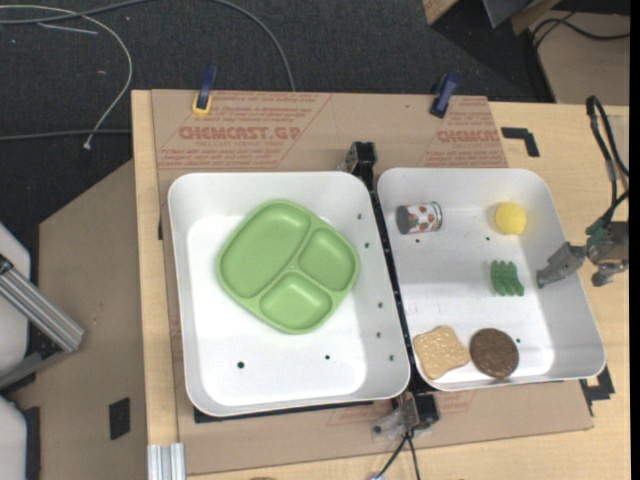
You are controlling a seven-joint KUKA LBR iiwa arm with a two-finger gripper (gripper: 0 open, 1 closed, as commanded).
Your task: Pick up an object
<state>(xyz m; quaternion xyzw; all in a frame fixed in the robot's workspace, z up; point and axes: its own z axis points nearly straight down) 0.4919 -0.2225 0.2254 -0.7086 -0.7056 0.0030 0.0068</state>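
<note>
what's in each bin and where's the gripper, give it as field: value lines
left bin: green divided plate, three compartments, nothing on it
right bin: five small items
far left of right bin: small can lying on its side
far right: yellow ball
middle right: green ridged block
near edge: tan toast slice beside brown round cookie
gripper: at the right bin's right rim, apart from the green block, holding nothing
task state: no object picked up yet

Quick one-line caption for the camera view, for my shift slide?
End effector at the right bin's edge near the green block; green divided plate in the left bin.
</note>
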